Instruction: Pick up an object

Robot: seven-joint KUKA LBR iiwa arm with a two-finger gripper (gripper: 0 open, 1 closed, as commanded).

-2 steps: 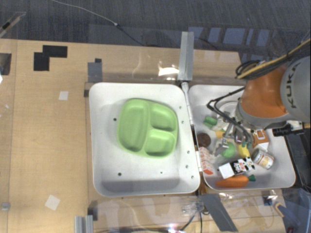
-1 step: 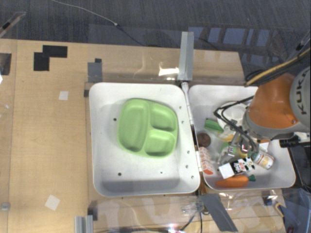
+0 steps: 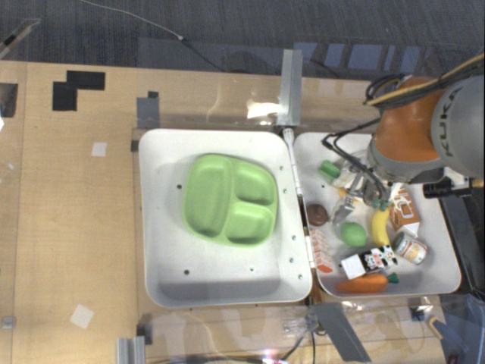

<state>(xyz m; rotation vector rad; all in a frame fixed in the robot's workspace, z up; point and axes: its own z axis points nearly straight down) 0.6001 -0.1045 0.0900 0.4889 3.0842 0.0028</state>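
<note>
Arm reaching in over the right bin (image 3: pixel 452 279) from its right edge, gripper (image 3: pixel 355 200) low above the bin's middle, probably to choose among the clutter there. Nothing visibly held. Cannot tell how wide the gripper stands: lost in cables and shadow under the wrist. Nearest candidates, by judgement: ball (image 3: pixel 353 234) just toward the front edge from the gripper, banana (image 3: pixel 379 227) touching or nearly touching the ball's right side. Farther off: carrot (image 3: pixel 362 284) along the front edge, box (image 3: pixel 370 262) just behind it, can (image 3: pixel 413 249) toward the front right, brown disc (image 3: pixel 318 215) near the left wall. Objects packed close, so a clean grasp likely needs a descent between neighbours. Carton (image 3: pixel 406 208) partly covered by the wrist; green item (image 3: pixel 329 169) near the back left too small to identify. Left bin (image 3: pixel 159 279) carrying a green plate (image 3: pixel 229 198) at its centre, well apart from the gripper.
</note>
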